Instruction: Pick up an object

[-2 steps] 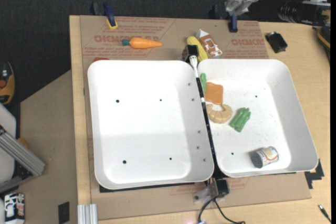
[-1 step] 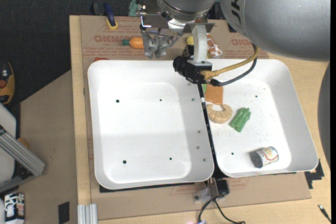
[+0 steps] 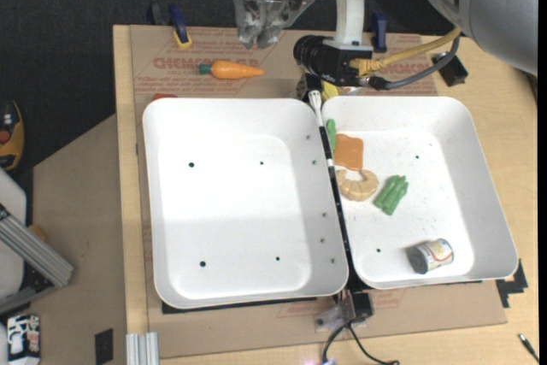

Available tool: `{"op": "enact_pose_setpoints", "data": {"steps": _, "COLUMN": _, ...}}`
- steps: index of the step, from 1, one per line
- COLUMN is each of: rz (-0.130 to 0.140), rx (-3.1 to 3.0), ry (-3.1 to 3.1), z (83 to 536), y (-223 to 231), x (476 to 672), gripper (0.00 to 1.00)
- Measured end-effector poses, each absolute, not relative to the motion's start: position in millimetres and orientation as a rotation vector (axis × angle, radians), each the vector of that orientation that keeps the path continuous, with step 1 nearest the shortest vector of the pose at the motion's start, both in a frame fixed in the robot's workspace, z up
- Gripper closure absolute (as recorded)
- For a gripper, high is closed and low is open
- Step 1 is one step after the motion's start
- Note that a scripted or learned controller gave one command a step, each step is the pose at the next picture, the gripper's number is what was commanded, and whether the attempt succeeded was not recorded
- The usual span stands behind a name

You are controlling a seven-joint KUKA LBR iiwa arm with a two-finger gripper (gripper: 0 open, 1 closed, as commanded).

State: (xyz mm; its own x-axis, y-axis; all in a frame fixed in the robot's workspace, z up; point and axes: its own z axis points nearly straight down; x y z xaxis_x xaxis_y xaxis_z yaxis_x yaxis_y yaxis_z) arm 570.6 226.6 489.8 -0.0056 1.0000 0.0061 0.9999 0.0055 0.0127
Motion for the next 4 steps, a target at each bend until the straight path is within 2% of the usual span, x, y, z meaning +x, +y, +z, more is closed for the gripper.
{"op": "enact_pose_setpoints", "data": {"steps": 1, "rz": -0.002, "rx": 2.227, "ry": 2.218, "z": 492, "y": 172, "x": 526.6, "gripper": 1.00}}
{"op": "enact_pose_setpoints", "data": {"steps": 2, "rz": -0.022, "rx": 2.221, "ry": 2.233, "z": 335, "y": 227, "x": 512.0, "gripper": 1.00}}
{"op": "enact_pose_setpoints", "data": {"steps": 3, "rz": -0.010, "rx": 2.236, "ry": 2.209, "z": 334, "y": 114, "x": 482.4, "gripper": 1.00}}
{"op": "enact_pose_setpoints", "data": {"steps": 4, "rz": 0.018, "rx": 2.207, "ry": 2.234, "z": 409, "y": 219, "x": 479.6, "gripper": 1.00}}
